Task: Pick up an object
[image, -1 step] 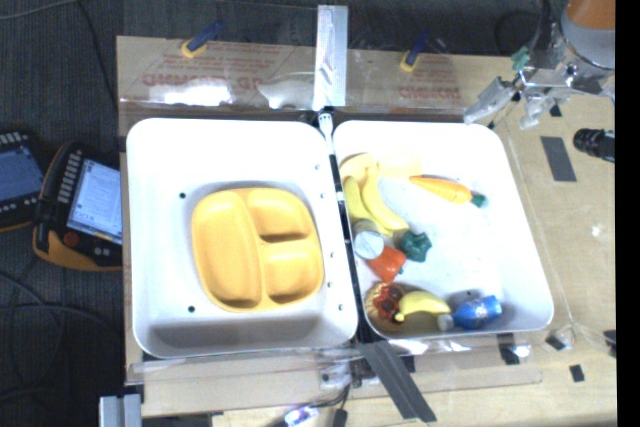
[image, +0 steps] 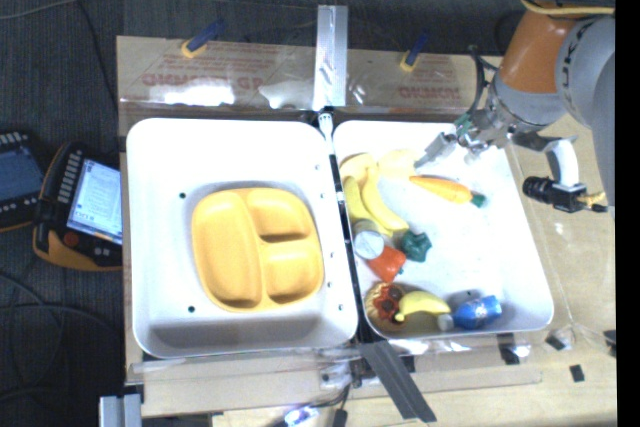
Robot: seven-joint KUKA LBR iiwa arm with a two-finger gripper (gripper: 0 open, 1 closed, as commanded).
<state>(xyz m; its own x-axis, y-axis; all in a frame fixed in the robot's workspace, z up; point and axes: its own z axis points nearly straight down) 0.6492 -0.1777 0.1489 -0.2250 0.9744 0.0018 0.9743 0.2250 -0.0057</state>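
Gripper (image: 452,141) hovering over right white bin (image: 515,245), top edge; finger state, cannot tell. Nothing being held. Orange plastic carrot (image: 440,187) lying just below it, yellow toy bananas (image: 368,193) nearby. Yellow divided plate (image: 257,245) sitting in left bin. Pick not yet done.

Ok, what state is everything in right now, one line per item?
gripper: over the right bin's far edge, holding nothing visible
carrot: lying flat, right bin
bananas: lying against the divider
yellow tray: flat in left bin
blue object: lying at near edge
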